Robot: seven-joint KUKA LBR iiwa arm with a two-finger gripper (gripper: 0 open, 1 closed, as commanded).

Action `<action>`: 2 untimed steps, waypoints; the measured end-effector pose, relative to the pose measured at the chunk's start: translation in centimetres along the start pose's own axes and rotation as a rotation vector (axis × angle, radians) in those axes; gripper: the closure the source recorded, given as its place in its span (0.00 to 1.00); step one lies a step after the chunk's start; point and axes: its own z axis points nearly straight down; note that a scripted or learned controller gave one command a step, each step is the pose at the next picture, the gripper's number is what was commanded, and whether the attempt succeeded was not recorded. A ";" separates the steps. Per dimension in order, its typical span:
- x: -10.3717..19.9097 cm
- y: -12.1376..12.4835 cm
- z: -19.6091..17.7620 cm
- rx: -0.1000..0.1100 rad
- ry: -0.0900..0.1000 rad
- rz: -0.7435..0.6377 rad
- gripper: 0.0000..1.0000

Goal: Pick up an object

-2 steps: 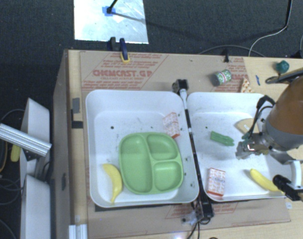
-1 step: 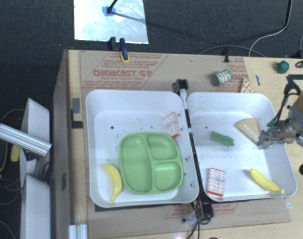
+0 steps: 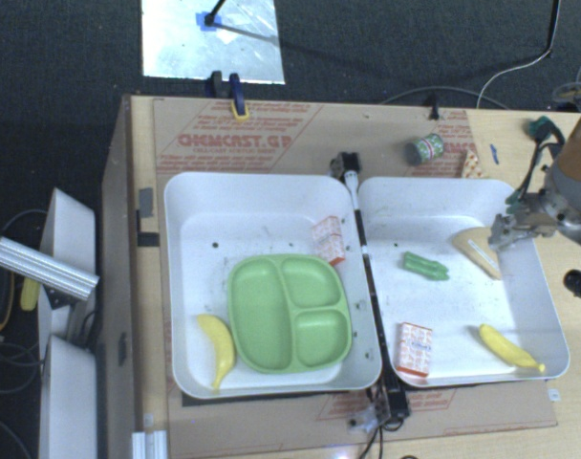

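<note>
Camera view: at the right bin's [image 3: 558, 328] far right rim hangs the pincer [image 3: 508, 226]; whether it is spread I cannot tell. Beside it lies a flat tan wedge [image 3: 477, 249]. A smooth green pod [image 3: 425, 266] lies mid-bin, long axis running far-left to near-right.

roll of tape [image 3: 426, 148], blue clamp [image 3: 236, 93], metal sheet [image 3: 211, 29]

The grey arm [image 3: 570, 175] reaches in from the right, its gripper [image 3: 510, 228] low at the edge.
</note>
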 end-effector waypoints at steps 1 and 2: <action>0.0 -1.5 -3.3 -0.002 -0.001 0.001 1.00; 0.0 -3.0 -5.0 -0.001 -0.001 0.001 1.00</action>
